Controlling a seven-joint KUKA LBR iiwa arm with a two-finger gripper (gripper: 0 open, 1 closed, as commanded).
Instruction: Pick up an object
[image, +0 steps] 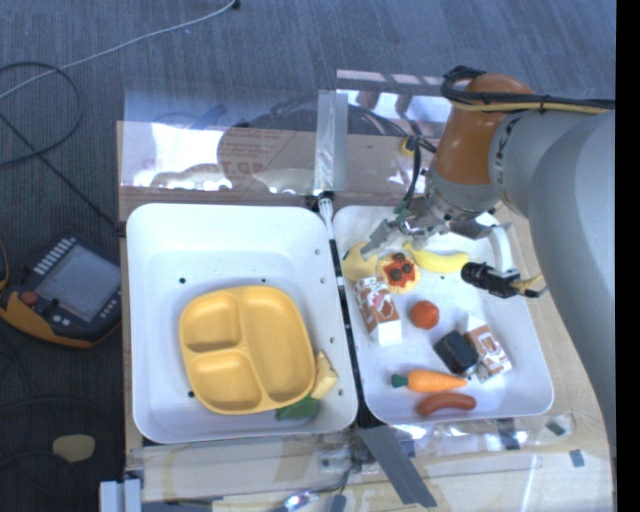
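The claw (400, 228) is hovering at the back of the right bin (530, 395), just behind the waffle toy (399, 270) and beside the banana (438, 262); whether it is apart or together I cannot tell. In my judgement, it should be descending straight onto one item, avoiding the crowded milk carton (378, 308) in front of the waffle toy. The tomato (425, 314) and carrot (432, 381) are lying further forward. The table is standing on grey carpet, with a pendant (60, 295) resting left of the bins.
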